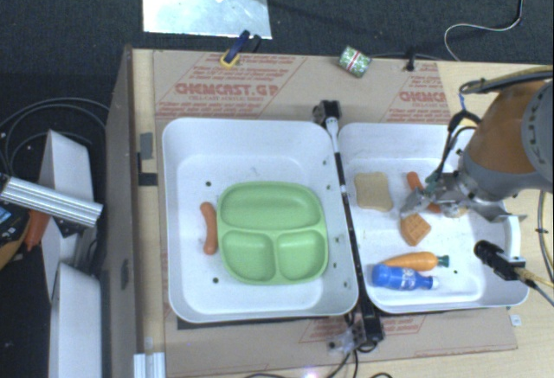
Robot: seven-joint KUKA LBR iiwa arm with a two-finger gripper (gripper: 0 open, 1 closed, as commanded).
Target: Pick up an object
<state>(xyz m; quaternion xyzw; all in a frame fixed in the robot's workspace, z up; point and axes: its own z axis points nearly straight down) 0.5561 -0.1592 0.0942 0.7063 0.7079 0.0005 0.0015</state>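
Observation:
My gripper hangs low over the middle of the right bin, reaching in from the right. Just below it lies an orange waffle piece, tilted like a diamond. A small red sausage lies right at the gripper's upper left, partly covered by it. A tan bread slice sits to its left. Near the bin's front edge lie an orange carrot and a blue bottle, side by side. I see nothing clearly held.
The left bin holds a green divided plate and an orange sausage to its left. A small green can lies on the cardboard behind the bins.

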